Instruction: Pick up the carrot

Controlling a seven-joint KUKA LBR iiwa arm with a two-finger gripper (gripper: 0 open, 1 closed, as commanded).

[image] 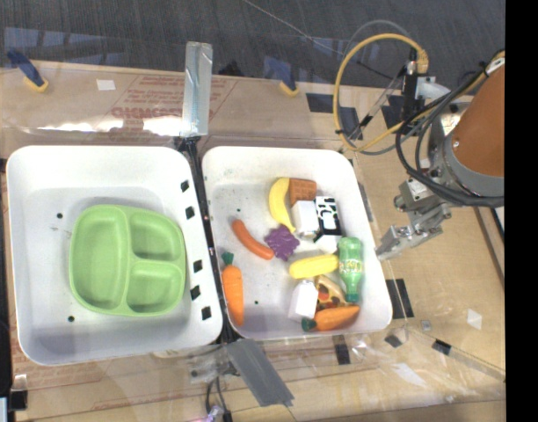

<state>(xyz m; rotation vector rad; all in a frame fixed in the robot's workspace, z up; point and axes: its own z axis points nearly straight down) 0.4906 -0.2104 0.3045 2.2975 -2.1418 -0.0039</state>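
An orange carrot [233, 294] with a green top lies along the left wall of the right bin [218, 176], near its front corner, with the top pointing away from the front. A second orange, carrot-like piece [338, 318] lies flat at the bin's front right. My gripper [399, 239] hangs outside the right bin, just past its right wall and over the bench, far right of the carrot. Nothing is seen in it.
The right bin also holds a red sausage [251, 238], banana [279, 202], purple grapes [283, 242], green bottle [350, 266], bread slice [301, 189], a black-and-white carton [326, 214] and other toy food. The left bin [23, 174] holds a green divided plate [126, 259]. Cables [374, 86] loop at back right.
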